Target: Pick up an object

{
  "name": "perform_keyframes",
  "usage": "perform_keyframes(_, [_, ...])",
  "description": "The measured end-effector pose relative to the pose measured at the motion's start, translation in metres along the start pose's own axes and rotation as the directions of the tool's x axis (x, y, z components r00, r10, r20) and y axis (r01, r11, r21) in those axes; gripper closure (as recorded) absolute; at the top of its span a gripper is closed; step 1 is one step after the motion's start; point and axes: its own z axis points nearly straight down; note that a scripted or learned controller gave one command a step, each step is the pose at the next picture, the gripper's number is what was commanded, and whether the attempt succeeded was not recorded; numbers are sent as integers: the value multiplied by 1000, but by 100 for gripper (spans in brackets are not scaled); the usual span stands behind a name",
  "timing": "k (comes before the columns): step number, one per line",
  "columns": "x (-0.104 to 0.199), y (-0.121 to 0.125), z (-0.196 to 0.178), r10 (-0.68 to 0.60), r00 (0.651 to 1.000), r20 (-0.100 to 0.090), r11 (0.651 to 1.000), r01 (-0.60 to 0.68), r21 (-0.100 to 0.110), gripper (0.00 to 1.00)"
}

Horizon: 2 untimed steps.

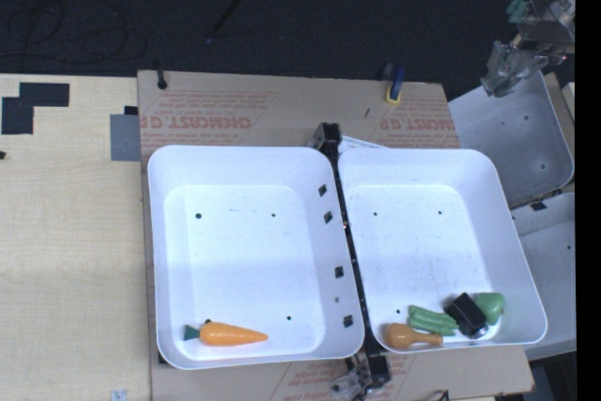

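Objects for picking lie along the near walls of both bins. Left bin [169, 202]: an orange carrot [230, 334] lies flat near the front left corner. Right bin [507, 230]: a tan pear-shaped piece [410, 337], a green pod [432, 320], a black block [467, 314] and a green rounded piece [489, 303] are clustered at the front right corner, touching one another. Far right, the hand [512, 70] hangs beyond the bins, above a grey plate [516, 136], touching nothing visible. Its opening cannot be determined.
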Motion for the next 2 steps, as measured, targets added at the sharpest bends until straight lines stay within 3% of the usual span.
perform_keyframes(1, [-88,-33,36,17,1000,0,1000,-17,3,100])
perform_keyframes(2, [-47,-21,54,6,1000,-3,1000,-6,0,100])
